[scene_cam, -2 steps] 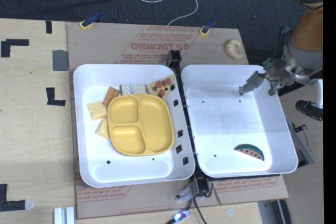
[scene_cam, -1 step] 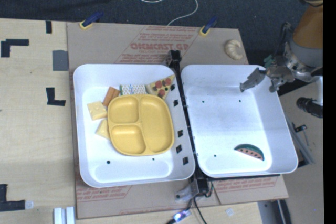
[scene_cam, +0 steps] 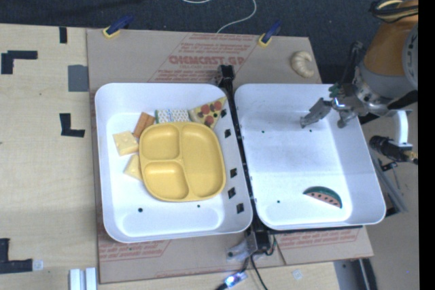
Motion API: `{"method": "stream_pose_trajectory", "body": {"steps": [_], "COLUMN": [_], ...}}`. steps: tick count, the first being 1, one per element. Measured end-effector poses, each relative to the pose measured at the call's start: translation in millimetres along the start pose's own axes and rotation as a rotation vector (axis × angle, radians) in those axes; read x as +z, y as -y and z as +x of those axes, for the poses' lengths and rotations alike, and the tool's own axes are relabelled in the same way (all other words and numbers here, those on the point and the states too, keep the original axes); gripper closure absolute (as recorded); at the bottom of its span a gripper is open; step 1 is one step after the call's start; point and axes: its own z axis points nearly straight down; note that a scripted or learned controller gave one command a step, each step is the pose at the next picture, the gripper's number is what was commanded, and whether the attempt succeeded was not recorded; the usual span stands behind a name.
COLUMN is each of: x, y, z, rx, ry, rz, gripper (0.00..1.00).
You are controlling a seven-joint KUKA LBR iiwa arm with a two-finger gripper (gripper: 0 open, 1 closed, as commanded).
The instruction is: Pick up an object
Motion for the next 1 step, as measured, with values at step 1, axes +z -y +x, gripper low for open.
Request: {"method": "stream_pose_trajectory", "body": {"steps": [1], "x": [60.7], "y": [-5.7], "z": [6.8], "rx": [-0.001], "ry": [0.0], "rz": [0.001], "gripper": [0.0]}}
